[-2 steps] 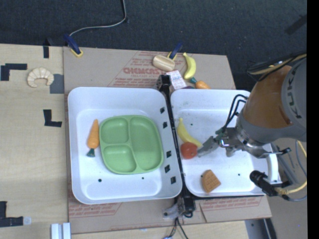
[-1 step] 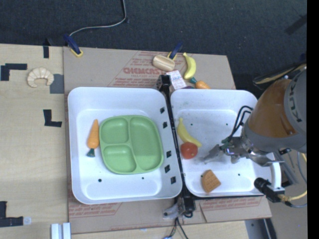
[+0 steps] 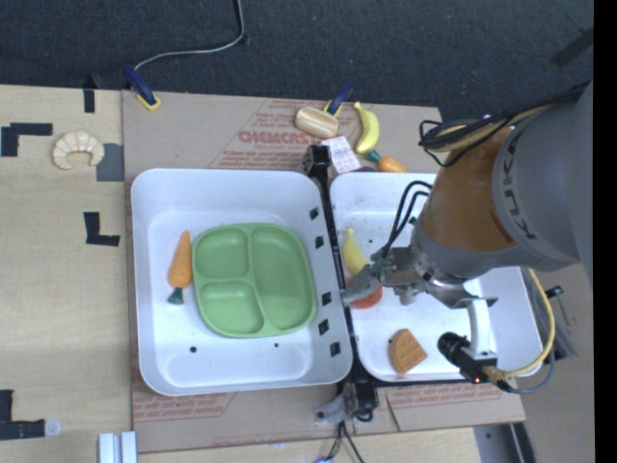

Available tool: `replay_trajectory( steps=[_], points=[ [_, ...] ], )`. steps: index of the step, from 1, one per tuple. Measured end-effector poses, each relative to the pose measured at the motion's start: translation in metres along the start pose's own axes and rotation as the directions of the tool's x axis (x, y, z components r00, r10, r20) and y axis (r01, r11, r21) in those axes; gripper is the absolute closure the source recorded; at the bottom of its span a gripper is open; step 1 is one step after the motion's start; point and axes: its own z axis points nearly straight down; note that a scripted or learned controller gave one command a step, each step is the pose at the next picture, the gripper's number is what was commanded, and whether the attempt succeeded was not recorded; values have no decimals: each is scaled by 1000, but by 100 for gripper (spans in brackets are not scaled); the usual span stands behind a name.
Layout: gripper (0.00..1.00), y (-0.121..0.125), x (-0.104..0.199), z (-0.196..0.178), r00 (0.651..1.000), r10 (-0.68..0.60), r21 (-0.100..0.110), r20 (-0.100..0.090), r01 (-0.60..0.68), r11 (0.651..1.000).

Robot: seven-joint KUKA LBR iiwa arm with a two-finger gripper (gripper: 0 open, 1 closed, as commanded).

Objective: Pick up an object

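- We see two shallow white bins side by side on the bench: the left bin (image 3: 154, 258) and the right bin (image 3: 521, 340), meeting along a dark middle seam.
- In the left bin a green divided plate (image 3: 255, 280) lies near the middle, with three compartments.
- An orange toy carrot (image 3: 180, 260) lies just beside the plate's left edge, its green top pointing toward the bin's near edge.
- The grey arm (image 3: 540, 177) with its orange band reaches in from the right and hangs over the right bin, covering much of that bin's far and middle floor.
- The gripper (image 3: 368, 280) sits low at the right bin's left edge, close to the seam. We cannot tell how its claw stands, nor whether anything is in it.
- A yellow banana-like piece (image 3: 354, 252) lies by the right bin's left wall, just beyond the gripper.
- A small red-orange object (image 3: 366, 299) shows right at the gripper's tip, partly hidden; we cannot say whether they touch.
- A tan cracker-like piece (image 3: 407, 351) lies near the right bin's near edge, apart from the gripper.
- Beyond the bins' far edges, on the cardboard, lie a bread roll (image 3: 316, 121), a banana (image 3: 366, 128) and a small white box (image 3: 340, 153).
- A croissant (image 3: 78, 149) rests well apart, toward the bench's left edge.
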Motion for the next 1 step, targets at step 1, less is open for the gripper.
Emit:
replay_trajectory(
  steps=[1],
  points=[
    [0,55,-61,0,1000,3,-1,3,-3,1000]
  ],
)
